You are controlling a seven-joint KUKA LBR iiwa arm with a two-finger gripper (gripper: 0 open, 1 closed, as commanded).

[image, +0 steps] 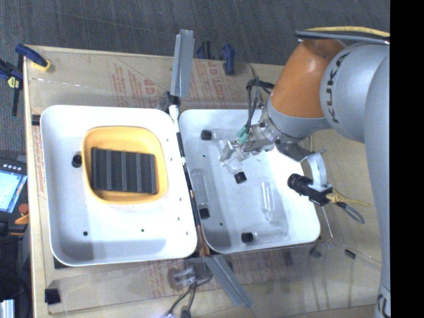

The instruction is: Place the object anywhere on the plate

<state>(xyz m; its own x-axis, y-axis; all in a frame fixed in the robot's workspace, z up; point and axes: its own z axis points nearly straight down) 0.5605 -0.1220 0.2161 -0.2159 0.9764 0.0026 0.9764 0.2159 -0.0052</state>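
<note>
The arm (351, 91) bears dark letters on its grey casing, seemingly "KUKA". Red print on the desk (126, 78) is too small to read.

plate (126, 138) unobstructed, arm (311, 91) over right bin (291, 227)

Arm (344, 78) reaches in from table's right edge, grey w/ orange band above wrist, bent down toward table's far-right part. Gripper (233, 152) low, pointing left. Finger state can't be made out.
</note>
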